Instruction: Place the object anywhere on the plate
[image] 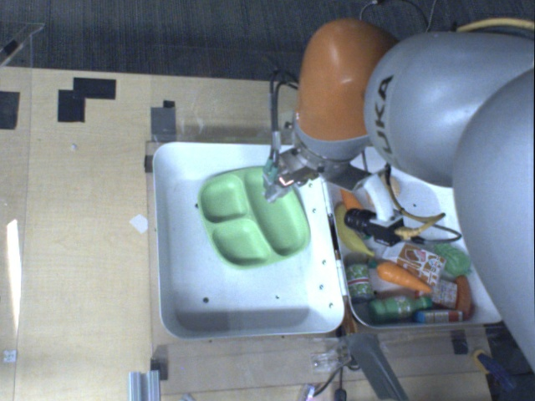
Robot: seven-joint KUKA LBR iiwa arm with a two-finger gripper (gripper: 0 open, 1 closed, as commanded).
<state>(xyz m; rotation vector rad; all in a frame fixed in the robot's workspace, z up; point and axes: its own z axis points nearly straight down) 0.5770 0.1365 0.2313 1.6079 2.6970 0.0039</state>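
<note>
Green divided plate lies mid-frame in left bin; my gripper hovers at its upper-right rim, finger spread unreadable.

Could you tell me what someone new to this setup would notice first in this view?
Probably the big grey arm with its orange band, filling the upper right. Next, the green divided plate in the left white bin, with the tool over its upper right edge. Then the right bin, crowded with toy food, including a carrot.
</note>
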